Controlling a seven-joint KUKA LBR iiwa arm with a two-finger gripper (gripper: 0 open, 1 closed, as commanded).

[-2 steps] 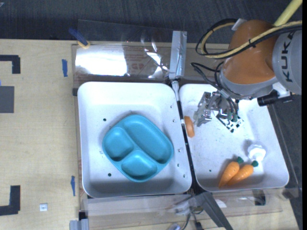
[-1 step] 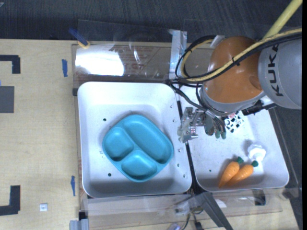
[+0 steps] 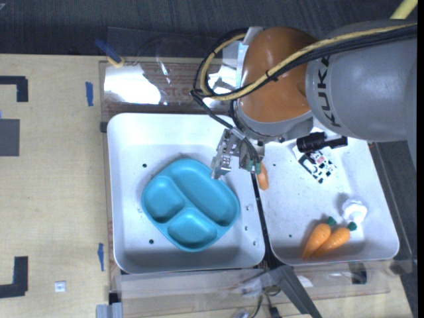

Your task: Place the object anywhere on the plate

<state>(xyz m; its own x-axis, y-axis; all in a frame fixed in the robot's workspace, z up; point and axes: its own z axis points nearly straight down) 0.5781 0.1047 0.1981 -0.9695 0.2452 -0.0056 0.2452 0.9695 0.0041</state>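
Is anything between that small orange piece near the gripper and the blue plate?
No loose thing. The orange piece is at the right bin's inner wall, the plate just across in the left bin; only the bins' meeting walls lie between. The gripper hangs above the plate's near rim.

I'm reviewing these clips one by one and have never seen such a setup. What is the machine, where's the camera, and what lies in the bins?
The machine is one robot arm, grey with an orange band, reaching in from the right. One fixed camera looks down at a slant. The arm's gripper hangs over the left bin, at the edge of a blue divided plate. A small orange object sits beside the gripper, by the wall between the bins; whether it is held I cannot tell. The right bin holds two carrots and a small white item.
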